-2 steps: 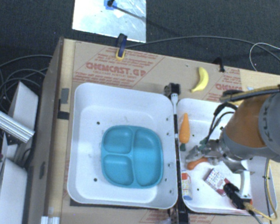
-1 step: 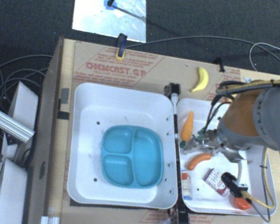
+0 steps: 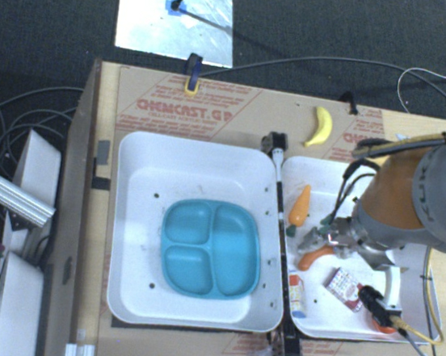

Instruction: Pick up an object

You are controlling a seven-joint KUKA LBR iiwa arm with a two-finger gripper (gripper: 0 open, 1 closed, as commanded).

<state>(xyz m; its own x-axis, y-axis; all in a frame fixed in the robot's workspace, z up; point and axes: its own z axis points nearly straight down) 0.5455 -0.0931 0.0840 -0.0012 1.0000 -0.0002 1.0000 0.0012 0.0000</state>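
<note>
Pincer (image 3: 323,237) low in right white bin (image 3: 313,327), over orange carrot-shaped toy (image 3: 315,258); finger state unclear. Nothing lifted; grasp, lift pending.

"What is sitting in the two shallow white bins?"

"A blue divided plastic plate (image 3: 211,247) is lying in the left bin (image 3: 135,194). In the right bin (image 3: 321,174), the grey arm's gripper (image 3: 322,241) is hovering low over an orange carrot-shaped piece (image 3: 314,258), another carrot (image 3: 300,204) lying just beside."
</note>
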